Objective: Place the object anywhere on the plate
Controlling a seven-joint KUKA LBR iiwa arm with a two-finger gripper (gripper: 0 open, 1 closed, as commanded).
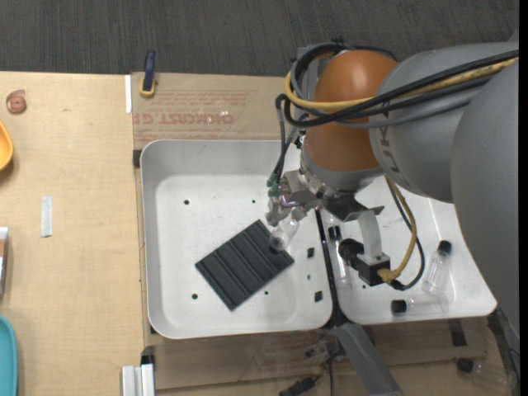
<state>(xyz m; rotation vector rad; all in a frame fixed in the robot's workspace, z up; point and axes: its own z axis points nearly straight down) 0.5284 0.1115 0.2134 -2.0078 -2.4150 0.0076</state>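
A dark grey ribbed plate [243,264] lies flat and turned at an angle in the left bin [165,221], toward its front right. My gripper [280,231] hangs just over the plate's upper right corner, below the orange band of the arm [351,110]. The wrist and cables hide much of the gripper, so I cannot make out anything held in it. A clear tube with a black cap [437,266] lies in the right bin [462,304], well to the right of the gripper.
A small black piece [398,307] sits near the right bin's front wall. Cardboard [206,110] lies behind the left bin, with a blue clamp [148,71] at its corner. The wooden bench [74,221] to the left carries small items along its edge.
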